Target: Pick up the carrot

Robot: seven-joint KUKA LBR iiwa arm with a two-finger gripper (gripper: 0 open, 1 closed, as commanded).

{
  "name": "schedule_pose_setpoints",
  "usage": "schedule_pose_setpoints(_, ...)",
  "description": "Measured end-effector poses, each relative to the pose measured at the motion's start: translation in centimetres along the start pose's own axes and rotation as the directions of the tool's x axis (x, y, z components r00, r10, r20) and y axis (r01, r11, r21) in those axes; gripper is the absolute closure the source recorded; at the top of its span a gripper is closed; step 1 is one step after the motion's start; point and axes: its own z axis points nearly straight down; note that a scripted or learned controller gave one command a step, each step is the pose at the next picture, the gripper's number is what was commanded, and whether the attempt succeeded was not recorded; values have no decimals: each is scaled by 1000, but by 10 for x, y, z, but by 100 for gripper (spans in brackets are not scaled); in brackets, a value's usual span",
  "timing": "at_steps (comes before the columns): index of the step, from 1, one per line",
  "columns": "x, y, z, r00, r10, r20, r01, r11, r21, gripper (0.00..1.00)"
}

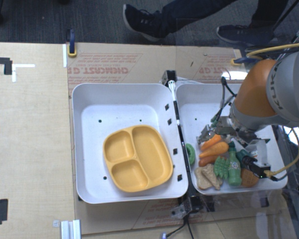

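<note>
Two orange carrot-shaped pieces lie in the right bin (199,106): the upper carrot (215,145) and, just below it, a second one (212,156). Both lie slanted, their thick ends toward the right. My gripper (212,132) hangs low over the bin, right above the upper carrot's left end and very close to it. The grey wrist and orange band (256,91) hide whatever lies behind it. I see nothing lifted off the bin floor.
Crowded around the carrots are a green round piece (190,153), a green bumpy vegetable (221,166), a green bottle (233,167), a bread slice (207,177) and a brown pastry (249,177). A yellow divided plate (137,158) lies in the left bin (89,103).
</note>
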Motion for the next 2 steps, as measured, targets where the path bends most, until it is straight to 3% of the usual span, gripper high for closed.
schedule_pose_setpoints(1, -1, 1, -9, 1000, 4, 1, -4, 1000, -2, 100)
schedule_pose_setpoints(2, 58, 40, -99, 991, 131, 2, -131, 991, 3, 100)
